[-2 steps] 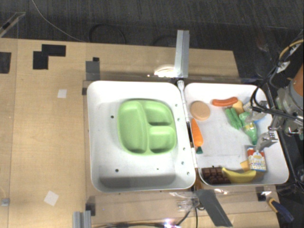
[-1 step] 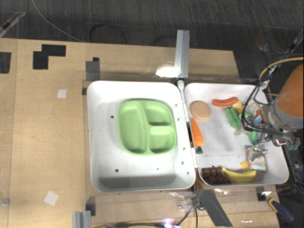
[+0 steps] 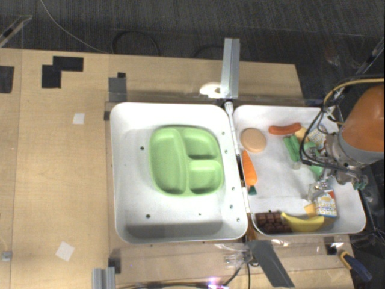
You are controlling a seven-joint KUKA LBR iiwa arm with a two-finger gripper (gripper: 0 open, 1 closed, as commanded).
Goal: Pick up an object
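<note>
— Are the jaws open?
— You can't tell; the gripper [image 3: 320, 188] sits over a small carton [image 3: 325, 205] in the right bin [image 3: 274, 161].
— Surroundings?
— Wooden bench [image 3: 54, 161], dark carpet.

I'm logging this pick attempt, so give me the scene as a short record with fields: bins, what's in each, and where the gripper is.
left bin: holds a green divided tray
right bin: carrot by its left wall, round bun, sausage, green pieces, chocolate bar, banana, small carton
gripper: over the right bin's right side, just above the small carton
held: nothing visibly between the fingers
</note>
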